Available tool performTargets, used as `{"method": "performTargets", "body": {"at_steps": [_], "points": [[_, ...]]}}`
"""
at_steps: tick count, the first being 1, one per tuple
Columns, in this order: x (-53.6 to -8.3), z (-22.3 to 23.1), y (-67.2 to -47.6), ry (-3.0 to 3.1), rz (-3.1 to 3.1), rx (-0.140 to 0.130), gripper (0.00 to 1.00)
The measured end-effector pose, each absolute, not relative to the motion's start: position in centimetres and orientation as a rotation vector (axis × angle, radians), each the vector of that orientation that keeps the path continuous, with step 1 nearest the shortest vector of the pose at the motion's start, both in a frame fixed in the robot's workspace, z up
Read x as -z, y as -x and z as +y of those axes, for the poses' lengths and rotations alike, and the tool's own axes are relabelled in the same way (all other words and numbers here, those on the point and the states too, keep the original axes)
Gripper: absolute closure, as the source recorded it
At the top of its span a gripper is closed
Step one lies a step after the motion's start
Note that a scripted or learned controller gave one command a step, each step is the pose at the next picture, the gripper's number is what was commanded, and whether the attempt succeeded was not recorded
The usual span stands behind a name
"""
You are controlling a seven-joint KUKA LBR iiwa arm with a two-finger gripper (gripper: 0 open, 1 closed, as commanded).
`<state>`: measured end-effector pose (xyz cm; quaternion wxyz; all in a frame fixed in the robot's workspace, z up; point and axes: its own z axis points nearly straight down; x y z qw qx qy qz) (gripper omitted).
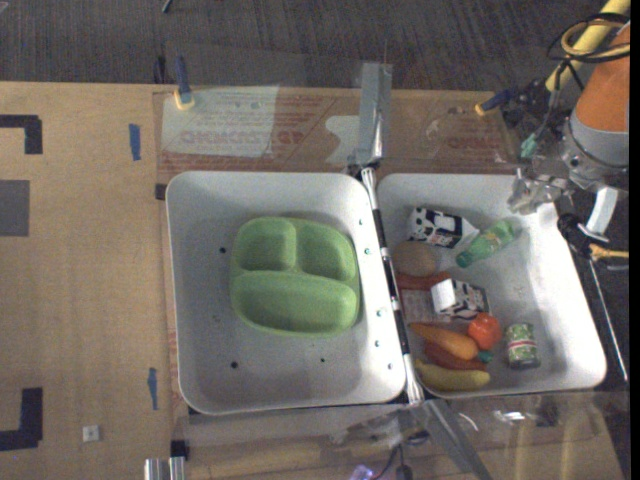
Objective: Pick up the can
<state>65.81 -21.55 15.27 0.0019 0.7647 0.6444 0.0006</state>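
Grey arm with an orange band and metal pincer

An orange band point(608, 108) is wrapping the grey arm point(598, 148) just above the pincer point(530, 190); yellow and black cables point(590, 40) are looping higher above it, and grey metal fittings are showing at the wrist beside it.

Dim, soft, slightly blurred picture; the white bins point(190, 268) catch light, with the floor above dark.

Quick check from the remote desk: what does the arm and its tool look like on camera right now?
The arm has an orange band over a grey wrist section, with a yellow hose and dark cables looping above it. The tool below is pale grey metal; its details are too small to make out.
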Motion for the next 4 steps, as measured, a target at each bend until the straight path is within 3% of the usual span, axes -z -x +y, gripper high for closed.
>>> {"method": "performTargets", "body": {"at_steps": [1,2,3,4], "points": [[-18.4,-18.6,-64.6,-2.601,1.762,0.002,1.00],[-18.4,-18.5,-64.7,-2.601,1.762,0.002,0.00],[-20.1,-7.9,-66.7,-2.788,1.444,-0.001,0.00],[-11.3,-12.4,-63.6,-2.886,1.212,-0.036,0.00]]}}
